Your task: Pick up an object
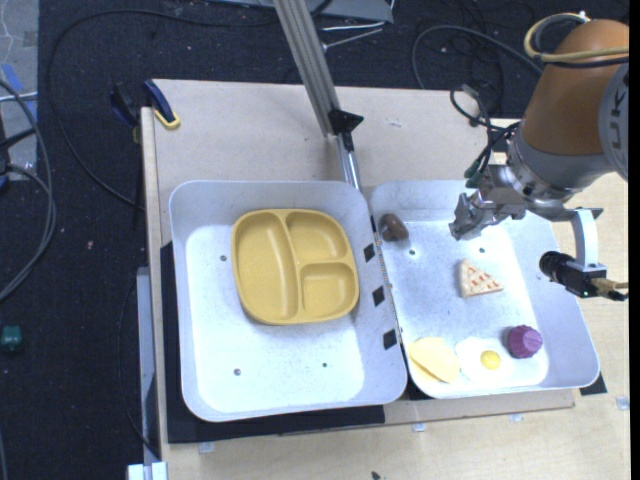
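Objects for picking lie in the right bin [560,368]; the waffle wedge [480,280] sits just below the tool [468,223], whose grip state I cannot tell. A descent from there may miss that flat wedge. Left of the right bin, the left bin [200,368] holds a yellow divided plate [296,266]. The right bin also holds a fried egg [480,358], yellow slice [434,358], purple piece [523,341] and brown lump [394,228].

No readable text, label, brand, number or sign anywhere around me. My arm casing: a few dark marks at the frame edge, too cut off to read. Bins, bench, yellow tray, food pieces: plain surfaces, no lettering I can make out.
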Robot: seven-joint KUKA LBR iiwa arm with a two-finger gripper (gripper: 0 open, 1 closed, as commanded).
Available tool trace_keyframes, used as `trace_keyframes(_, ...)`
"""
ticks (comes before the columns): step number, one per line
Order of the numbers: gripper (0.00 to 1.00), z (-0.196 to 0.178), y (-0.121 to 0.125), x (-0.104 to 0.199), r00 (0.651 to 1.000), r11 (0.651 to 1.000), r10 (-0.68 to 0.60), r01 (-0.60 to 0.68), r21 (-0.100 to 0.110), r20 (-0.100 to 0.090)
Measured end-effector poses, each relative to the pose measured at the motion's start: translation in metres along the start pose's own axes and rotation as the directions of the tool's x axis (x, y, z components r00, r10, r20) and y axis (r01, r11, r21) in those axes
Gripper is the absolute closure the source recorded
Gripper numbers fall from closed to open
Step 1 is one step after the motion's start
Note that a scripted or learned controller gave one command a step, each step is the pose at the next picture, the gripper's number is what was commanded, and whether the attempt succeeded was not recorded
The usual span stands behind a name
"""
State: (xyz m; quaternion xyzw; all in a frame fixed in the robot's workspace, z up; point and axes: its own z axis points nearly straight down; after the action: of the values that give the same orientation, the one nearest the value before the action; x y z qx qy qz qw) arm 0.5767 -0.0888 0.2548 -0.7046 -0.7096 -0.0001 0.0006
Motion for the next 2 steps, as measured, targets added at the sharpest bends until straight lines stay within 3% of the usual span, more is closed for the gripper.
trace_keyframes(2, 1.00, 0.013, -0.037, 0.099, 1.000, 1.000, -0.001, 0.001, 0.003, -0.001)
